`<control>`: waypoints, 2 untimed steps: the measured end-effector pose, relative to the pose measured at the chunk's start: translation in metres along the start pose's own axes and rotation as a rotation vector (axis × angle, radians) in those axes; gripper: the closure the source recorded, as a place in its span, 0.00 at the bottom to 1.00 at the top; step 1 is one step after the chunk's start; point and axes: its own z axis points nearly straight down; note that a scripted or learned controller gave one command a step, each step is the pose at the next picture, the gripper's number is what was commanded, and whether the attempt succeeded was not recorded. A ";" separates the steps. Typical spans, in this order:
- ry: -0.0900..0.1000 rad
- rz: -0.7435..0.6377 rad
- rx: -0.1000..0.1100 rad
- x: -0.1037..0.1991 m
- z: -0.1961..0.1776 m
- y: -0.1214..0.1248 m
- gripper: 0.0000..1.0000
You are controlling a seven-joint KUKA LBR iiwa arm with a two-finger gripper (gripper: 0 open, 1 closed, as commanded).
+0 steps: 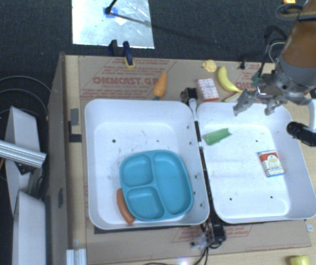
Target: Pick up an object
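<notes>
My gripper point(255, 107) hangs over the far edge of the right bin point(304, 187), its two fingers spread open with nothing between them. In that bin a flat green piece point(217, 136) lies near the left wall, below and left of the gripper. A small red and white box point(270, 163) rests toward the bin's right side, nearer the camera than the gripper. The left bin point(100, 127) bears a blue divided tray point(156, 185) with an orange sausage point(124, 206) against its left rim.
Behind the bins on the cardboard lie a carrot point(160, 85), a small patterned box point(207, 89), a banana point(226, 80) and a yellow lump point(209, 65). A black fitting point(304, 132) sticks over the right bin's right rim. A metal sheet point(112, 14) lies far back.
</notes>
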 end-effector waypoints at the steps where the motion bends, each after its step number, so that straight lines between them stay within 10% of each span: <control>1: 0.001 0.007 0.008 -0.053 0.106 -0.057 0.00; 2: -0.001 -0.001 -0.003 -0.060 0.098 -0.033 0.00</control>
